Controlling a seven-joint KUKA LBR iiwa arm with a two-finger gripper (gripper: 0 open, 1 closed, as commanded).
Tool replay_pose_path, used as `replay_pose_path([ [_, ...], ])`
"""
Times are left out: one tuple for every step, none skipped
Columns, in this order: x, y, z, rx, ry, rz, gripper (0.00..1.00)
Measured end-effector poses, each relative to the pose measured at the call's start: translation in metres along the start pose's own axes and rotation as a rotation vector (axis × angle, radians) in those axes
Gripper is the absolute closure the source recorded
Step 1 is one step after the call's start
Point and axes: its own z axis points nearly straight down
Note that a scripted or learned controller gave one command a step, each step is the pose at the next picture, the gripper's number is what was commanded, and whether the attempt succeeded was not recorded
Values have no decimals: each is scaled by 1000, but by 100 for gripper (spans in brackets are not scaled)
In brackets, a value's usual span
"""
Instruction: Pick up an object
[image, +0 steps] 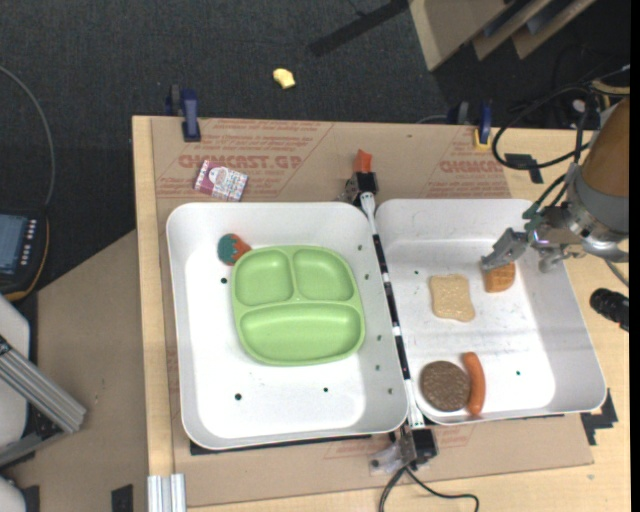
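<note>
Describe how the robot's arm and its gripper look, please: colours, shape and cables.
The arm is grey and rounded, with an orange-brown band above the wrist. The gripper is small, made of grey metal, with a dark finger part. Black cables loop beside the arm, over the bench's corner.

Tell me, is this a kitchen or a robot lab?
Probably a robot lab, not a kitchen: a robot arm reaches over two white bins clamped to a bench, and the food, like the hot dog, looks like toys.
</note>
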Motion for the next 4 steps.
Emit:
replay_pose_path([
  [-51,36,117,0,16,-1,0],
  [-52,36,102,-3,2,-4,100],
  [-50,36,103,-1,6,-5,0],
  [-7,65,113,-3,-1,-5,0],
])
